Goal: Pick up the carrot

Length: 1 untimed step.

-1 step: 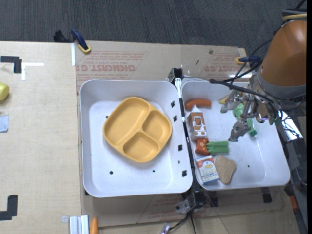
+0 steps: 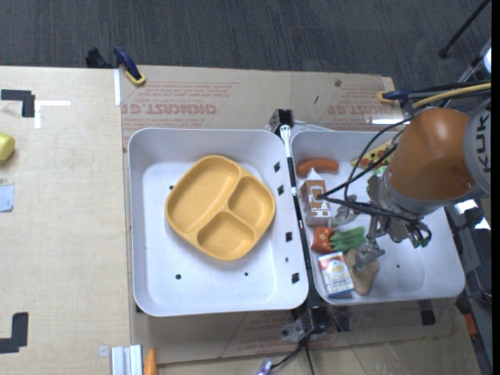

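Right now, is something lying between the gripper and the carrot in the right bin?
Nothing visible blocks it. The gripper hangs low in the right bin; the carrot lies just to its left, its green leaves pointing toward the gripper.

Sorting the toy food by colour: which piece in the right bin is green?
The green vegetable mid-bin, beside the red-orange piece; the pieces around it are orange, tan or boxed.

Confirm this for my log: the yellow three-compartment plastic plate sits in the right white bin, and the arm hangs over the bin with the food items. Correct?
Not quite. The camera view shows the yellow three-compartment plastic plate in the left white bin, not the right one. The rest stands: the arm hangs over the right white bin, which holds the food items.
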Each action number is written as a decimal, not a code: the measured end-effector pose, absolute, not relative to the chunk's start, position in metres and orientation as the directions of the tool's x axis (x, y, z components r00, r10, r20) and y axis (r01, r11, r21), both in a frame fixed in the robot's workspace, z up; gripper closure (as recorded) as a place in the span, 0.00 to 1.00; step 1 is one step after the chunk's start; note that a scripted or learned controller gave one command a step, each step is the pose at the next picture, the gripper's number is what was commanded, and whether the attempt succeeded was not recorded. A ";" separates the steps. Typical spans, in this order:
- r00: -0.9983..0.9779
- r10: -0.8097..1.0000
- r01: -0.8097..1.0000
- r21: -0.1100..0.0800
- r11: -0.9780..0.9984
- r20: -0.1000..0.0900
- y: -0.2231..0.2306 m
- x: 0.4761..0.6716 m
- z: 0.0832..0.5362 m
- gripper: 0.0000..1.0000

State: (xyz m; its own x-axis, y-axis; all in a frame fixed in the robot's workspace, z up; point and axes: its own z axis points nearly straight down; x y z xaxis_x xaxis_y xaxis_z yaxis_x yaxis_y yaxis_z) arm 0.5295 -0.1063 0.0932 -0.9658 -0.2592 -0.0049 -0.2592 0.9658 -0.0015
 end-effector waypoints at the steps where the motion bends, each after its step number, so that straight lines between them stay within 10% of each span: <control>1: -0.936 -0.351 -0.351 -0.001 0.936 -0.006 -0.078 0.486 0.192 0.00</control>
